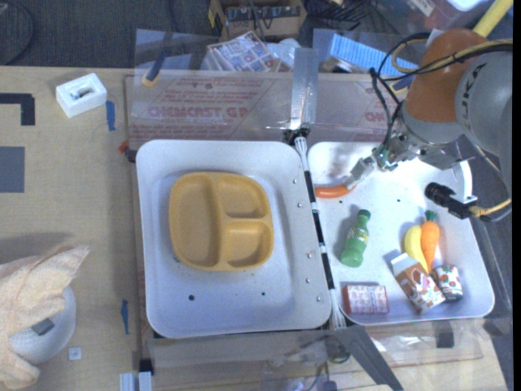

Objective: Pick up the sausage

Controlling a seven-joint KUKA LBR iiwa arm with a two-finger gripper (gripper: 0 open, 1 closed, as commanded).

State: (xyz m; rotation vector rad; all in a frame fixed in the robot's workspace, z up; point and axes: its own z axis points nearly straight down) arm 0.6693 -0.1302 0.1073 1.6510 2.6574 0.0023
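While hand (356, 172) hangs by sausage (332, 191), grip state unclear; wood bench (65, 186), 2 white bins (155, 165).

Faint red lettering approx. "CHEMCRAFT" on clear plastic sheet (213, 111) behind bins, rest illegible, pkg labels too small

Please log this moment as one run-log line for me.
arm: over right bin | gripper: at sausage, grasp unclear | sausage: near bin's left wall | tray: left bin
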